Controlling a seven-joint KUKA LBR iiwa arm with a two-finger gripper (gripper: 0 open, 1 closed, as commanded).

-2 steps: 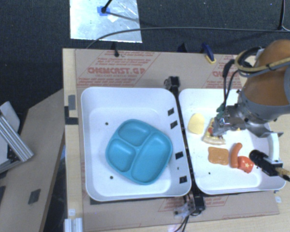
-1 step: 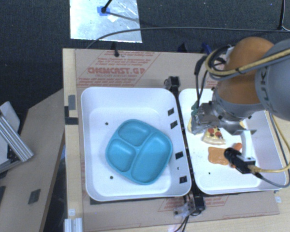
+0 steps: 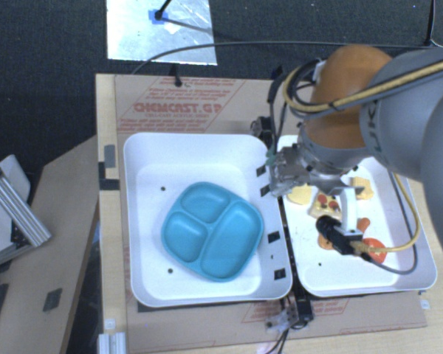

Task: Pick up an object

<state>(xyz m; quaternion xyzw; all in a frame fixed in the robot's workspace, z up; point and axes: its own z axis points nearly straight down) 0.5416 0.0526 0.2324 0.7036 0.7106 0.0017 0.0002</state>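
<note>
While the grey arm (image 3: 399, 116) with its orange band reaches in from the right of your view, it covers the far part of the right bin (image 3: 410, 275). Beneath both bins you have a brown cardboard sheet (image 3: 177, 105) with red print. The left bin (image 3: 144, 198) sits beside the right one, their walls touching along the middle.

In the left bin you will see a blue divided plate (image 3: 210, 231), lying flat and turned at an angle, near the bin's centre.

The gripper (image 3: 286, 175) hangs low at the dividing wall, over the near-left corner of the right bin. You cannot tell from this view whether it is apart or together, and nothing shows clamped in it.

Your candidates for picking in the right bin are small ones. A pale yellow piece (image 3: 300, 195) lies just beside the gripper. A yellow-orange piece (image 3: 362, 189) lies further right, and a small red piece (image 3: 364, 223) is nearer you. An orange-red piece (image 3: 376, 250) lies nearest the front.
</note>
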